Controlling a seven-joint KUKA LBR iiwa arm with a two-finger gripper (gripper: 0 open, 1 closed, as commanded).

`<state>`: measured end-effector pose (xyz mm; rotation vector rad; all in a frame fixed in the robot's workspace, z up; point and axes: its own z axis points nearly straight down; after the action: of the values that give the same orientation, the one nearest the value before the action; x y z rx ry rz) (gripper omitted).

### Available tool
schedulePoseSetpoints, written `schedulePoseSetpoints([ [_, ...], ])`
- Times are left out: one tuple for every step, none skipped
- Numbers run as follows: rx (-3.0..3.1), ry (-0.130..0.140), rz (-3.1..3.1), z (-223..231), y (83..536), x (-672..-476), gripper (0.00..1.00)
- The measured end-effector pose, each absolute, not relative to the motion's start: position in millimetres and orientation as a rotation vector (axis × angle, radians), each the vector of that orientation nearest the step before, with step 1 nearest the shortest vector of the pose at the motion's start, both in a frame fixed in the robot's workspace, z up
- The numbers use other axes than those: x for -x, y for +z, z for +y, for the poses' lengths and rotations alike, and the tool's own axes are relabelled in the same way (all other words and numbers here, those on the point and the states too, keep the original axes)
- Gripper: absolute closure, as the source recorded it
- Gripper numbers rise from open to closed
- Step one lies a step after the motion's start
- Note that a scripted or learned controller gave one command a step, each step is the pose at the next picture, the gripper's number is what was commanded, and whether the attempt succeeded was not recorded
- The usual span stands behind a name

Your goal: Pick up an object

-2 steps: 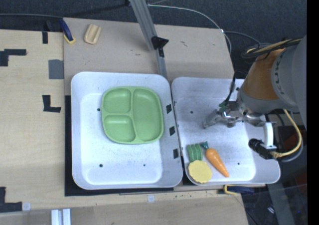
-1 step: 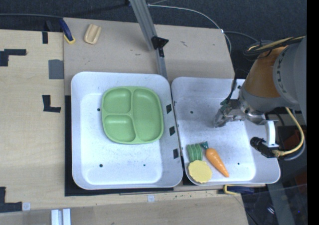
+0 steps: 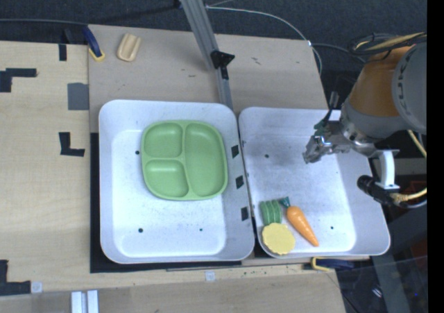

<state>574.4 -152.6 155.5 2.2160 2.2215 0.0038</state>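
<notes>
Toy carrot: lies at the right bin's near edge, touching a yellow disc, just beside a green piece.
Claw: hangs above bare bin floor, apart from the carrot; I cannot tell its grip state.
Risk, my judgement: descending here grabs nothing; clustered toys may scatter.
Counter: pale wood, taped marks; green divided plate in left bin.

We see a grey arm with a rounded orange band above the wrist. Below the band sits a metallic grey gripper, and yellow cables loop above the band.
</notes>
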Motion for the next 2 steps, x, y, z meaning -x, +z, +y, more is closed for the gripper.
schedulePoseSetpoints([
  [-2.217,0.003,2.221,-152.3,203.5,-575.6,1.0],
  [-2.217,-0.001,2.229,-100.6,197.1,-574.4,1.0],
])
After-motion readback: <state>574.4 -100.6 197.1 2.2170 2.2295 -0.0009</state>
